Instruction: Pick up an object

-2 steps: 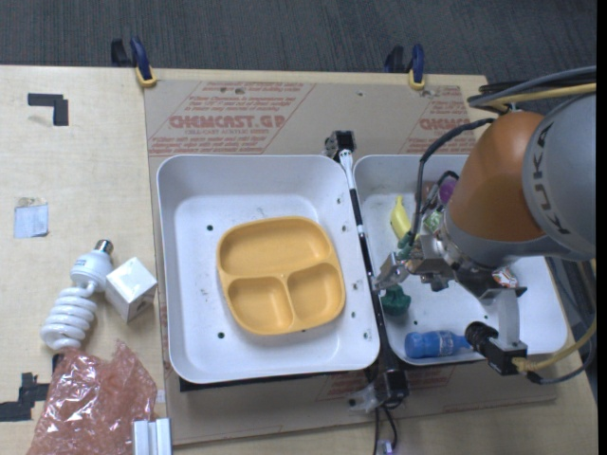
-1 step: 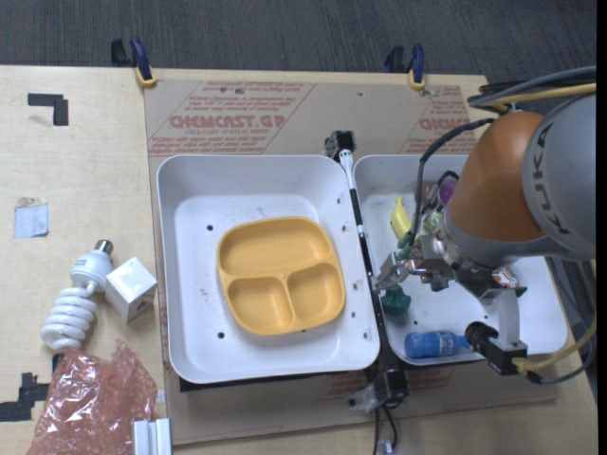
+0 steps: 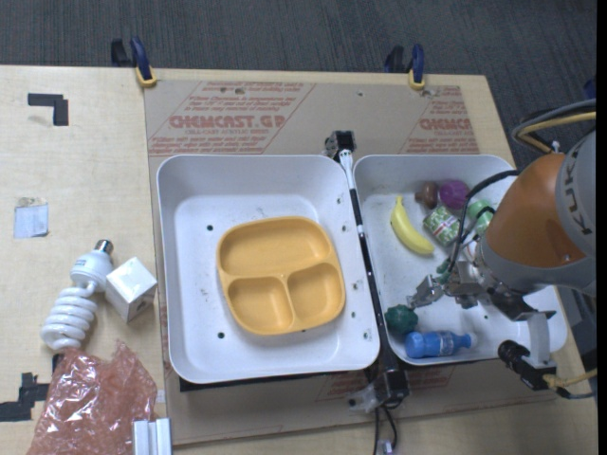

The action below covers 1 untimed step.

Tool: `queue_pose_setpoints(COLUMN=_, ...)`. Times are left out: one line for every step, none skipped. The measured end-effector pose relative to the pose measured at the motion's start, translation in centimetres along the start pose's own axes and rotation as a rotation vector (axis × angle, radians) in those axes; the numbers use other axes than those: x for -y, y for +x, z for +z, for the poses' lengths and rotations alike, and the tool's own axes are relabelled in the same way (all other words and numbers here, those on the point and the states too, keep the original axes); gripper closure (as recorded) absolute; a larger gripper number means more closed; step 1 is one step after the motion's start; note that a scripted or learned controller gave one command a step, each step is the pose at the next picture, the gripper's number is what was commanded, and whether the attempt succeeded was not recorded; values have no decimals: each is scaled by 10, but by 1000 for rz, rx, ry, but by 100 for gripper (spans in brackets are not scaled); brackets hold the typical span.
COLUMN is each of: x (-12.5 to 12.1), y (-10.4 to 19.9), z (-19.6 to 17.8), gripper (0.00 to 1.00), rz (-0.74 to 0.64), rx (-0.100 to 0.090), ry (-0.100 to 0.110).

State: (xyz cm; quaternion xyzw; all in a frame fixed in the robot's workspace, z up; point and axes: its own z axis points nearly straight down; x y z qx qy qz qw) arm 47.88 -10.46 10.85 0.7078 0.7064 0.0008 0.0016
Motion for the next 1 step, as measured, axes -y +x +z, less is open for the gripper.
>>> queue_pose_setpoints(x=-1, y=0, z=-10, gripper=100, rz=0, rx=0, ry=-2)
